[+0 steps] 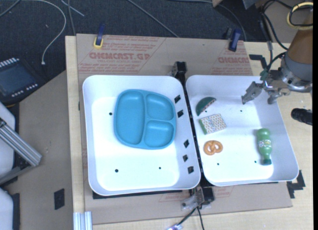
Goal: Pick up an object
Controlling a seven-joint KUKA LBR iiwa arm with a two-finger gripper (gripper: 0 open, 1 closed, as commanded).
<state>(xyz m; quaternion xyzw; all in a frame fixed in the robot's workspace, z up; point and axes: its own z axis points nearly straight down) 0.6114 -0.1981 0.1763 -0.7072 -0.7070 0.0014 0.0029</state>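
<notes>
The right bin [278, 174] holds four small objects. A green wedge-shaped piece [204, 105] lies near its left wall. Just below it sits a patterned beige square [212, 123], and under that an orange pretzel [213, 148]. A green bottle [264, 145] lies toward the bin's right side. My gripper [262, 93] hangs over the upper right part of this bin, fingers spread open with nothing between them. It is above and to the right of the green wedge and well above the bottle.
The left bin [99, 164] holds a blue divided plate [144, 118]. Black clips line the ridge between the two bins [185, 124]. Cables and a cardboard box lie beyond the bench at the top.
</notes>
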